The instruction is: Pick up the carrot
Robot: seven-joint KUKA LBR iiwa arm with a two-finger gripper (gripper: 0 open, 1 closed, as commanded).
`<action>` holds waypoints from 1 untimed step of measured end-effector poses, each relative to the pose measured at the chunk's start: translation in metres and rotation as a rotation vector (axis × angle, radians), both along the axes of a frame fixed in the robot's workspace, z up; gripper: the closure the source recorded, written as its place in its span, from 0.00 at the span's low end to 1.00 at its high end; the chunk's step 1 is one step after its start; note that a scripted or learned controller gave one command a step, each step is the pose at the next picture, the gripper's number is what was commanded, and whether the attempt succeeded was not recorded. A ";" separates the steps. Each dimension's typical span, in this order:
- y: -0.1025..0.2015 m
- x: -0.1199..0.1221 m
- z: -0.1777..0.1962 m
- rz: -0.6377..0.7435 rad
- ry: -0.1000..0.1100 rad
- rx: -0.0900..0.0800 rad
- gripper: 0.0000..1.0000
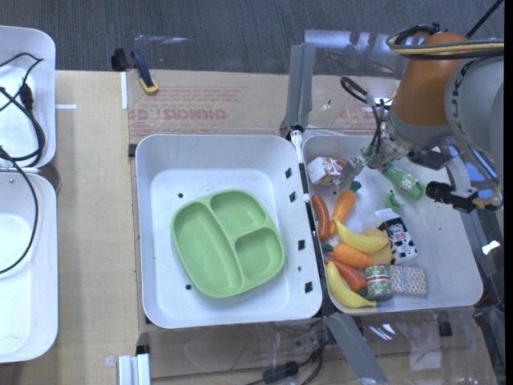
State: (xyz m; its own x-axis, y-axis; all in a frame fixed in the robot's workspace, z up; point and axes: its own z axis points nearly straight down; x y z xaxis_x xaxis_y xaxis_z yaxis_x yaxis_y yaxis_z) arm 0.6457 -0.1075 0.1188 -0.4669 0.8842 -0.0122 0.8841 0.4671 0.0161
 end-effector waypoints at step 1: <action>0.001 -0.059 -0.027 0.077 0.020 0.002 0.00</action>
State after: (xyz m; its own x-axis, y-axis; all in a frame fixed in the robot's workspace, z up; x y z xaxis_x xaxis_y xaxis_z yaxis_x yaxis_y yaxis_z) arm 0.5870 -0.1066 0.0916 -0.5340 0.8455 -0.0003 0.8455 0.5340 -0.0003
